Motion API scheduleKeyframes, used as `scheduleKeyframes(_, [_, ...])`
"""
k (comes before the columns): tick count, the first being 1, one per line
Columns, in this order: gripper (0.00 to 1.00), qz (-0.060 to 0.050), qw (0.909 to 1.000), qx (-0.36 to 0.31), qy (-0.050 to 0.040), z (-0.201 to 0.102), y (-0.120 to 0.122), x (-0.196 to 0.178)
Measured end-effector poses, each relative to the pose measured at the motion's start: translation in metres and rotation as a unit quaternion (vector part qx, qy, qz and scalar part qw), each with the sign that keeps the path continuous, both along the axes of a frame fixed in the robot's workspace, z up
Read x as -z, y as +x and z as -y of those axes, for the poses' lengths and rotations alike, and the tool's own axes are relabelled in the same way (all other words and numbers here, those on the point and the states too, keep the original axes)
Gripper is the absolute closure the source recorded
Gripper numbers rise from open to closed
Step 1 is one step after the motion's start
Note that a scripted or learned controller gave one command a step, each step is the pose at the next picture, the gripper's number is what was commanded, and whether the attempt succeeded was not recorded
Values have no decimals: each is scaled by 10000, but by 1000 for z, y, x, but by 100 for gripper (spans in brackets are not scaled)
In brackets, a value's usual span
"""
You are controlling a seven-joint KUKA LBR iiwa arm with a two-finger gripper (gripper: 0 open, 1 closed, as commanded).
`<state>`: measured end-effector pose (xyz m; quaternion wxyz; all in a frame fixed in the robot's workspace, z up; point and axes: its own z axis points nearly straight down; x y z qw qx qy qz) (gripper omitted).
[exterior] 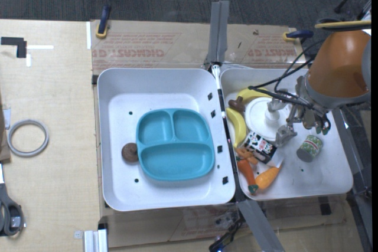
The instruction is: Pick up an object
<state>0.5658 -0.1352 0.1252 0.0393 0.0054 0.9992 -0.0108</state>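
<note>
At the far left you see a grey ring lying on the bench; at its 7 o'clock a pair of scissors is cut off by the picture edge.

Left bin: a blue divided plate sits near the middle. A small brown round thing touches the plate at its 9 o'clock; you cannot make out what it is.

Right bin: a crowded heap sits against the left wall. A banana curves there, partly under a white round lid-like piece. A small brown item at the banana's 12 o'clock is too small to identify. At the banana's 5 o'clock lies a black-and-white patterned packet, and at the packet's 6 o'clock two carrots cross each other.

The gripper hangs over the bin at the white piece's 3 o'clock, cables crossing it. Nothing sits between its fingers; their spread is lost in the clutter, so you cannot tell. A small green can lies at the gripper's 5 o'clock, apart from it. The orange band hides the bin's upper right corner.
</note>
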Motion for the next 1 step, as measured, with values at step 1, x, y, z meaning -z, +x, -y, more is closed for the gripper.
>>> scheduleKeyframes(1, [0, 50, 9973, 734, 40, -26, -7, 0])
